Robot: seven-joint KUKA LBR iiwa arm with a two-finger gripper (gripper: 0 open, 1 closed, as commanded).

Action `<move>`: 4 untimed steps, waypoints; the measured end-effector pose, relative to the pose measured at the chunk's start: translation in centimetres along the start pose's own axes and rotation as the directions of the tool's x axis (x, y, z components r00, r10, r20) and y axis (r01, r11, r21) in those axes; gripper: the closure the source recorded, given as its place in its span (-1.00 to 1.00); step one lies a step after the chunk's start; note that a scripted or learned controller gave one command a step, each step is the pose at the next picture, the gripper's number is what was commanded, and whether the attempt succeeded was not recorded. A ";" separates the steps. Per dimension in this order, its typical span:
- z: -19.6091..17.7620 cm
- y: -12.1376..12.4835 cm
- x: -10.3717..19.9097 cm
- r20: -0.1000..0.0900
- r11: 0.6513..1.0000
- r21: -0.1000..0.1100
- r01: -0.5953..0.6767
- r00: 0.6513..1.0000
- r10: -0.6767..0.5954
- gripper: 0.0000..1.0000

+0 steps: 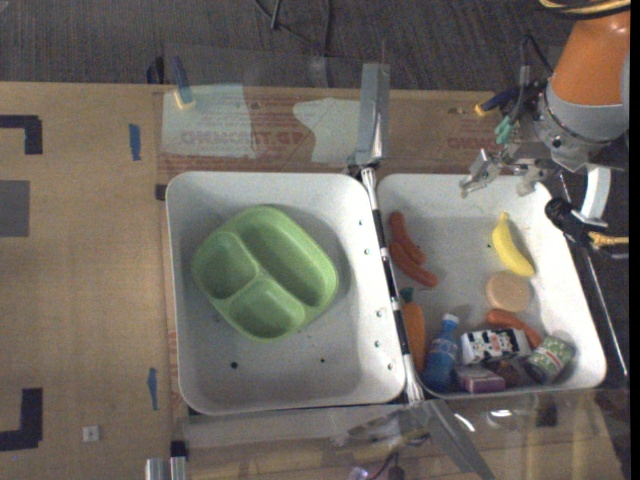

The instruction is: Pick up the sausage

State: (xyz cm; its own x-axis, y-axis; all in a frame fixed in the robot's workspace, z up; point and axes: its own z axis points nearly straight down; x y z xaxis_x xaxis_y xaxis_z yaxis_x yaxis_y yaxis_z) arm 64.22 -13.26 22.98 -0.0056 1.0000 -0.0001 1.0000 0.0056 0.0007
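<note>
Your grey two-finger gripper [487,171] hovers at the right white bin's [585,298] far rim; its spread I cannot tell. The reddish-brown linked sausage [410,251] lies untouched by the divider; well apart.

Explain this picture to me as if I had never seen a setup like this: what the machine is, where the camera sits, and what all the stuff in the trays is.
This is one photo from a camera fixed above a bench, looking down at a slant. The grey and orange shape at the upper right is a robot arm; the metal part at its end is its tool, which hangs over the far edge of the right bin. Nothing is seen held in it.

Two shallow white bins sit side by side. The left bin holds a green divided plate. The right bin holds toy food: reddish sausages by its left wall, a banana, a round tan piece, a carrot, a blue bottle, a small milk carton and a few more items along the near edge.

The arm's job is to pick up a sausage, which is untouched.
</note>
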 end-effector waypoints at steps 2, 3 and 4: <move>14.3 -9.2 3.2 -0.001 0.993 -0.004 0.118 0.993 -0.118 -1.00; 14.3 -10.3 1.8 0.000 0.930 -0.004 0.368 0.930 -0.368 -1.00; 14.3 -14.1 1.0 -0.001 0.964 -0.004 0.266 0.964 -0.266 -1.00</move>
State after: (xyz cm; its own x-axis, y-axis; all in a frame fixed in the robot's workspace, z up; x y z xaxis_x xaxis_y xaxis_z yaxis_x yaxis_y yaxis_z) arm 50.10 -12.31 8.66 -0.2713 0.9625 0.0006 0.9625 0.2713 0.0048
